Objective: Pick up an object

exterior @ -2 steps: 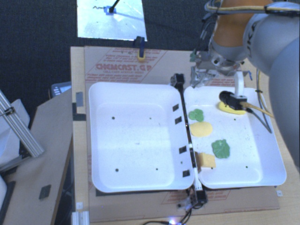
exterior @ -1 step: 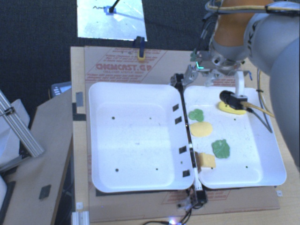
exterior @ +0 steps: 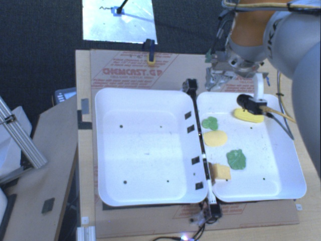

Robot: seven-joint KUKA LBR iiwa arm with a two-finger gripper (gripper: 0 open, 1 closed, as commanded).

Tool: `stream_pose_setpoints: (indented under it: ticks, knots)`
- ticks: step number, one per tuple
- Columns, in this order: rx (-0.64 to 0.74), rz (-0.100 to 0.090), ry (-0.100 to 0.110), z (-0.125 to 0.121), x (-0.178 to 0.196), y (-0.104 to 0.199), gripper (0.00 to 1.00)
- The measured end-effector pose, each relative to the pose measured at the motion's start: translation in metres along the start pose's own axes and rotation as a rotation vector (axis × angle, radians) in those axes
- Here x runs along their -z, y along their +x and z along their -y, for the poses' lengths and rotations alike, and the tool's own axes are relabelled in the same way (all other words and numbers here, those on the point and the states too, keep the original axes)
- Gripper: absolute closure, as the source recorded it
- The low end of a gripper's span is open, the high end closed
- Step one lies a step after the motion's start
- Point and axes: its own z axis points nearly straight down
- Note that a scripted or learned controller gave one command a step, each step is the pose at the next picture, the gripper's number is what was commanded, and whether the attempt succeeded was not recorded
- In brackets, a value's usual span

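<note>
Yellow and green pieces (exterior: 215, 138) lie in my right bin (exterior: 281, 185), none lifted yet. My pincer (exterior: 216, 82) hovers at the bin's far edge; I cannot tell its state.

Light is even and fairly bright, falling from above. The two white bins (exterior: 145, 149) are close to overexposed, their walls washing out pale. Behind the bins, a reflective sheet (exterior: 119, 14) glares grey-white against dark carpet. Shadows under the bin rims are soft and short. The whole picture is slightly grainy and soft, with fine detail smeared.
</note>
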Motion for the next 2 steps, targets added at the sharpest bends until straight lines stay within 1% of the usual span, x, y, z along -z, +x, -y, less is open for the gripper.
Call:
stream_pose_setpoints:
  ticks: [1,2]
  knots:
    - [-0.007,0.000,0.002,0.009,0.031,-0.030,1.00]
    - [-0.003,0.000,0.004,0.001,0.008,-0.017,1.00]
